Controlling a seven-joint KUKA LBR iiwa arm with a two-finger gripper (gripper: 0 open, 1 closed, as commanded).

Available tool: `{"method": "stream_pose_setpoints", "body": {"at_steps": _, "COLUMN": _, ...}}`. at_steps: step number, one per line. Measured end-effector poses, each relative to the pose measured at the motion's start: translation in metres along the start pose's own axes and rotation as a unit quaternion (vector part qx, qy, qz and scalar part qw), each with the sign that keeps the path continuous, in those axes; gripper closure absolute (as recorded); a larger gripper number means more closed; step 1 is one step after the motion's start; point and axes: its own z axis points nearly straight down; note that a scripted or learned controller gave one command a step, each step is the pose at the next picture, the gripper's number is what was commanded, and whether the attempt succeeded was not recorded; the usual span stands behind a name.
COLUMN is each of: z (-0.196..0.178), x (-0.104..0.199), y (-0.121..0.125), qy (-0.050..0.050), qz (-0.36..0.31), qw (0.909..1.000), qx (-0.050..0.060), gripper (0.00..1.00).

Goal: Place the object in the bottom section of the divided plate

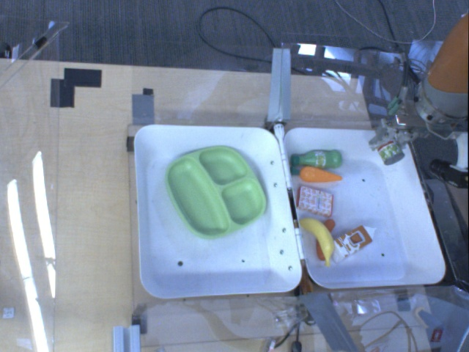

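Camera view: the claw [390, 139] grips a small cup [392, 152], well right of the divided plate [215, 190].

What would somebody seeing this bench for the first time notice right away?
Probably the bright green divided plastic plate, alone in the left white bin. Next, the cluster along the right white bin's left side: a green bottle, an orange carrot and a yellow banana. The grey arm's gripper hangs over that bin's upper right corner.
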Motion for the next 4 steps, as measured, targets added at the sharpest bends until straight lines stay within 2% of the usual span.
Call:
{"method": "stream_pose_setpoints", "body": {"at_steps": 1, "z": -0.049, "x": 0.089, "y": -0.047, "qy": 0.001, "qz": -0.040, "qw": 0.9992, "qx": 0.000, "gripper": 1.00}}
{"method": "stream_pose_setpoints", "body": {"at_steps": 2, "z": -0.068, "x": 0.206, "y": -0.079, "qy": 0.002, "qz": -0.057, "qw": 0.9984, "qx": 0.000, "gripper": 1.00}}
{"method": "stream_pose_setpoints", "body": {"at_steps": 3, "z": -0.001, "x": 0.254, "y": -0.103, "qy": 0.002, "qz": -0.141, "qw": 0.9900, "qx": 0.001, "gripper": 1.00}}
{"method": "stream_pose_setpoints", "body": {"at_steps": 4, "z": -0.102, "x": 0.319, "y": -0.044, "qy": 0.002, "qz": -0.075, "qw": 0.9972, "qx": 0.000, "gripper": 1.00}}
